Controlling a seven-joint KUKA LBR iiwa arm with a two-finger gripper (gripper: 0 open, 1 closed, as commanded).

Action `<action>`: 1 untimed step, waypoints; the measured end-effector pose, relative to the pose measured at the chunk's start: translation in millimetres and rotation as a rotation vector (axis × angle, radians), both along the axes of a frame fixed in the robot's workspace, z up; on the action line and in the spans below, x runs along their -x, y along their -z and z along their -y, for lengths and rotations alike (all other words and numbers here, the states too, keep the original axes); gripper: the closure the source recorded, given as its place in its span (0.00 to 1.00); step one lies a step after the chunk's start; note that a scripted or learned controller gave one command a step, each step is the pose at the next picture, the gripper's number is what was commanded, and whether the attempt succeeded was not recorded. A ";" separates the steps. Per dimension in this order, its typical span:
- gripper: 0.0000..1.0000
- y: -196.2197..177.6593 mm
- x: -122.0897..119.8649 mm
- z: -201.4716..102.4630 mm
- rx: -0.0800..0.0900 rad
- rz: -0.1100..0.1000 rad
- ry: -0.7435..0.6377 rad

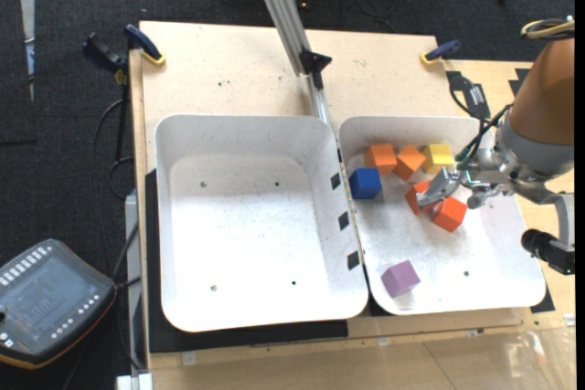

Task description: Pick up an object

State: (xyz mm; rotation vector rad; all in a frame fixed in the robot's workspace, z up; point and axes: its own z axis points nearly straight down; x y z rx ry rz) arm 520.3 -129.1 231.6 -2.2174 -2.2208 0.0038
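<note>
The right bin holds several small blocks. A blue cube lies near its left wall. Two orange cubes and a yellow cube sit in a row at the back. My gripper reaches in from the right, low over a red block that it partly hides. A red-orange cube lies just below the gripper, touching or nearly touching it. Alone near the front lies a purple cube.
The left bin stands beside the right one, their walls meeting in the middle. A slanted metal rail runs from the top down to the bins' shared edge. A handheld pendant rests at lower left, off the bench.
</note>
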 end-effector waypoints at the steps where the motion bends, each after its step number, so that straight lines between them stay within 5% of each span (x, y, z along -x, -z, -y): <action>1: 0.00 -1.9 -0.7 0.1 0.001 0.004 0.001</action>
